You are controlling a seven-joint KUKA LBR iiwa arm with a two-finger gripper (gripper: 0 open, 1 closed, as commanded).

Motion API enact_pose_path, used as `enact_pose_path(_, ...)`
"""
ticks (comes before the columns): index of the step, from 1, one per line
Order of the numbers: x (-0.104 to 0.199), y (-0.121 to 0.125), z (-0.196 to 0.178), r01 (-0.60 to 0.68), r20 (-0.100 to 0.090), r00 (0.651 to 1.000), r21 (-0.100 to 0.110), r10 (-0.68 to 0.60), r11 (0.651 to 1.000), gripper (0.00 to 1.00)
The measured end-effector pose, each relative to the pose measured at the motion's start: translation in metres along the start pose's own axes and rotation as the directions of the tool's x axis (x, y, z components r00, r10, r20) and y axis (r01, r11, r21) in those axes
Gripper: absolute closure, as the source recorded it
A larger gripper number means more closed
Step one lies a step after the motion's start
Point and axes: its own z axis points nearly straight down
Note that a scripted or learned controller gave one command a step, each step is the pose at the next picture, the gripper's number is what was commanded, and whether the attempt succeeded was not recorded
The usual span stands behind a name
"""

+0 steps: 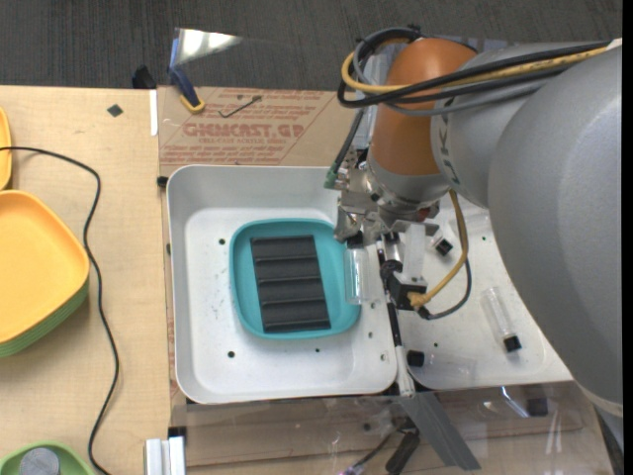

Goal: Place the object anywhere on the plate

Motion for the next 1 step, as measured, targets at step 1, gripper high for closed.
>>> enact_pose_path(1, 0.0002, 0.0, -0.0001, 0.001, 0.0, 1.0, 0.0, -0.001, 1.0, 0.0)
